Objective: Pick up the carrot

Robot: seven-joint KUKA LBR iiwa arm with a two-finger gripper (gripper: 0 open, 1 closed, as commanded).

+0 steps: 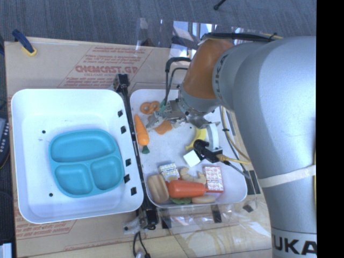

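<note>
The carrot (141, 131) is a slim orange taper lying along the left wall of the right bin (234, 197), with its thin end toward the back. My gripper (160, 119) hangs low over the back of that bin, just right of the carrot's upper end and apart from it. A small orange piece (164, 127) lies right under the gripper. The grey arm with its orange band covers the bin's back right corner.
An orange ring slice (148, 107) sits at the back left of the right bin. A banana (200, 136), a white block (192, 158), two small packets, a bread roll (158, 187) and a thick red-orange sausage-like toy (186, 188) crowd the front. The left bin (32, 104) holds a blue divided plate (85, 161).
</note>
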